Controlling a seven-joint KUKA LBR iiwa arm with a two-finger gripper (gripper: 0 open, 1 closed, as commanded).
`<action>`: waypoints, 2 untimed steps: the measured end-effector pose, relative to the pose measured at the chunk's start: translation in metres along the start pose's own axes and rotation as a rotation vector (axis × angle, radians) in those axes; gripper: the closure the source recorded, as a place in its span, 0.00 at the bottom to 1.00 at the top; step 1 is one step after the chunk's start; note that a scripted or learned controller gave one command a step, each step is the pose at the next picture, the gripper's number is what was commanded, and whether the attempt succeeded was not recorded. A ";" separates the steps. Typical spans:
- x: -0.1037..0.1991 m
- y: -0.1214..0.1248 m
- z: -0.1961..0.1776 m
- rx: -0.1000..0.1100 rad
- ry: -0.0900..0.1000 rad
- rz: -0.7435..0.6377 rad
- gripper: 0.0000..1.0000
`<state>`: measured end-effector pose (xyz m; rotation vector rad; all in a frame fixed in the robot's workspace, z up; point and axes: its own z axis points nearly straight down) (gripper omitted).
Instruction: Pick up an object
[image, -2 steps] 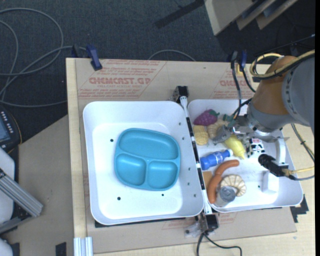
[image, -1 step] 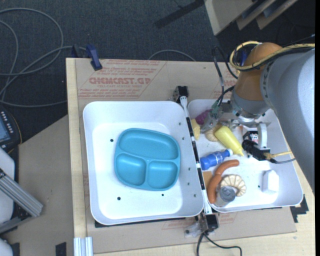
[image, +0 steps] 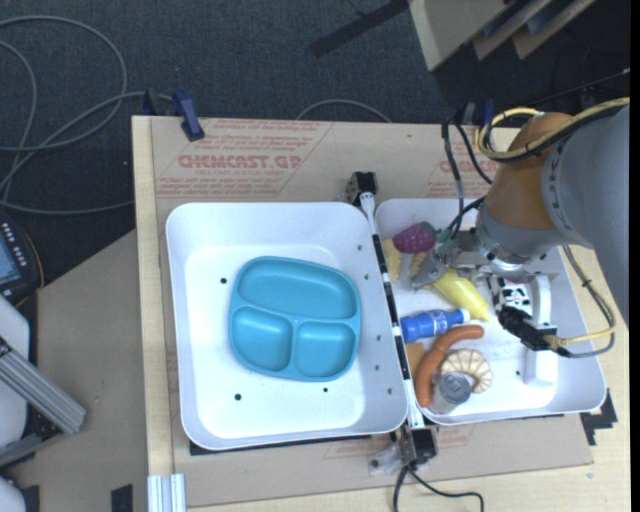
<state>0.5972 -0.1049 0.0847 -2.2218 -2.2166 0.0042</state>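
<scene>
My gripper (image: 436, 264) hangs low over the back of the right bin (image: 575, 392), at the end of the grey arm with its orange band (image: 520, 190). It sits between a purple fruit (image: 414, 238) on its left and the upper end of a yellow banana (image: 462, 292) just below it. Whether it touches either one is unclear. Nearer the front lie a blue bottle (image: 431, 324), an orange sausage (image: 446, 352) and a tan ridged piece (image: 465, 372) with a grey round cap on it. A small yellow strip (image: 392, 263) lies against the bin's left wall.
The left bin (image: 200, 240) holds a blue divided plate (image: 294, 317) in its middle. A black divider clip (image: 362, 185) sits at the back between the bins. Cables run over the bench's back right corner.
</scene>
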 end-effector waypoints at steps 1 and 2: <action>0.001 0.002 -0.011 -0.005 -0.001 -0.003 1.00; 0.053 -0.052 -0.105 -0.006 0.002 -0.007 1.00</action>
